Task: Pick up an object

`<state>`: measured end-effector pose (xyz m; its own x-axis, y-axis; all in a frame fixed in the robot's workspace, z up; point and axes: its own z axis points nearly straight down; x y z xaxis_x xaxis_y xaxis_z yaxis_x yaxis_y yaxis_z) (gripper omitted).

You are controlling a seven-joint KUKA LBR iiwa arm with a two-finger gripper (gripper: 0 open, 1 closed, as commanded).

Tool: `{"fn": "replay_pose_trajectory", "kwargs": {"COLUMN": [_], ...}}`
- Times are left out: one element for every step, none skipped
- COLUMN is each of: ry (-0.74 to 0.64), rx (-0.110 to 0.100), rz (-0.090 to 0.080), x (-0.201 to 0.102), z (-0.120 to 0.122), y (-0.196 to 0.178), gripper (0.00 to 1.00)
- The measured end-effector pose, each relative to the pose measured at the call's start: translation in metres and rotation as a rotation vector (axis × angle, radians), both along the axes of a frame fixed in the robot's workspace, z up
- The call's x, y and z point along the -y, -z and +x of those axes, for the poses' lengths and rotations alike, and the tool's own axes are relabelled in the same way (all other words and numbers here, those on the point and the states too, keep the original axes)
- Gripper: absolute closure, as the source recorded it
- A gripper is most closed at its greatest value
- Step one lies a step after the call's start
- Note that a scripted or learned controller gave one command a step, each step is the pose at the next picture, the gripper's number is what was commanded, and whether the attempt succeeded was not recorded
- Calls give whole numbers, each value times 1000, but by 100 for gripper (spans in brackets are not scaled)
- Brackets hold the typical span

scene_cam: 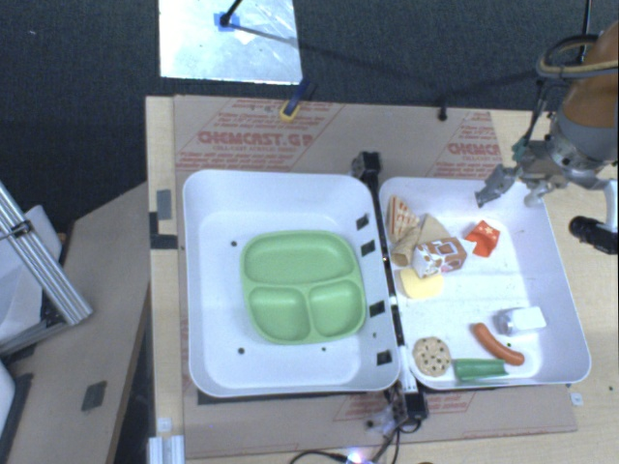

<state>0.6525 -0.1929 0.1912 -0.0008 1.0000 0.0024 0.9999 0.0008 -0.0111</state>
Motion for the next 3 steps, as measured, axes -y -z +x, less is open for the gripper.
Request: {"fn": "replay_pose_trajectory", "kwargs": {"ry": [-3,-5,-5], "rx": [13,10,16], "rz": [-3,-2,-4], "x": [0,-9,-13], "z": [3,-2,0], "y": [-9,45,105], "gripper": [0,0,0]}}
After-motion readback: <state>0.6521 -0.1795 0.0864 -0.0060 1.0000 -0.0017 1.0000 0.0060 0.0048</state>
